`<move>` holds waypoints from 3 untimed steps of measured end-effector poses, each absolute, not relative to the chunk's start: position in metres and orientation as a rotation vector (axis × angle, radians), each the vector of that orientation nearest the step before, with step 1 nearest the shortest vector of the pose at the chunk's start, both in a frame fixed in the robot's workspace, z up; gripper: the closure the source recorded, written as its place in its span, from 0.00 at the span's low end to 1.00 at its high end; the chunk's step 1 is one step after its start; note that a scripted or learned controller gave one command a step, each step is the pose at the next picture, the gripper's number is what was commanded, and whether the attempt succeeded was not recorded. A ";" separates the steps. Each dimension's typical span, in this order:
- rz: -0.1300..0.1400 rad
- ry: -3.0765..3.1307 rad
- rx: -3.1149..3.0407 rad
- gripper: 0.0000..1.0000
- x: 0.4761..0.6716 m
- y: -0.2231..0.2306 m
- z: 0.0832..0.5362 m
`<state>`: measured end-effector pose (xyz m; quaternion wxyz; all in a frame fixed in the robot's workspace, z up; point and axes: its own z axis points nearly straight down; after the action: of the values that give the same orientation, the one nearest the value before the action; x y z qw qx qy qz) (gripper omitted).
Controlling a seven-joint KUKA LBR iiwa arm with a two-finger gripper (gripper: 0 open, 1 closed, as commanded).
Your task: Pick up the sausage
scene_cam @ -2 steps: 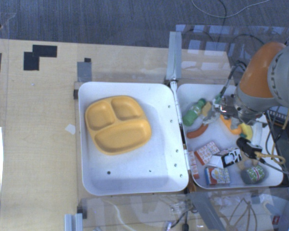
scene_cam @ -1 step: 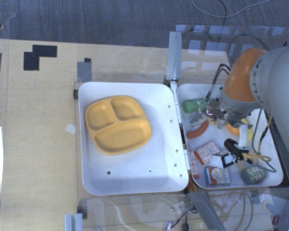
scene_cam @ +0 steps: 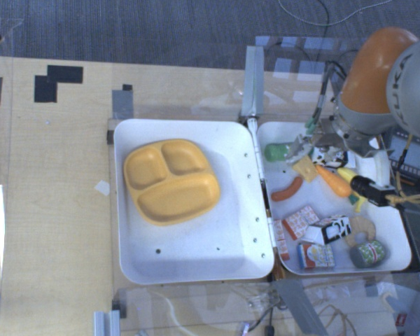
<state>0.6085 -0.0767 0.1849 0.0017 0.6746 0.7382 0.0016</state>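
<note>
My pincer (scene_cam: 313,145) hovers over right white bin (scene_cam: 399,257), jaw state unclear. Curved red-orange sausage (scene_cam: 288,188) lies just below-left, beside yellow cheese wedge (scene_cam: 304,169).

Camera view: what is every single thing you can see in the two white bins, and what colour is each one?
shallow white bins: 2, white, side by side on the bench
yellow plastic divided plate: 1, yellow, in the left bin
reddish-orange toy sausage: 1, reddish-orange, right bin, near its left wall
green toy piece: 1, green, right bin, upper left corner
orange toy carrot: 1, orange, right bin, right of the sausage
red and white small packets: a few, red and white, right bin, lower left
black and white spotted toy: 1, right bin, lower middle
grey-green round toy: 1, right bin, lower right corner
grey arm with an orange band: 1, reaching in from the right
gripper: 1, over the right bin's upper part
</note>
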 end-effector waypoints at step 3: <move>0.003 2.769 1.479 0.00 0.567 -0.092 0.119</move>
<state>0.5672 -0.0916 0.1190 0.0011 0.4711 0.8821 0.0009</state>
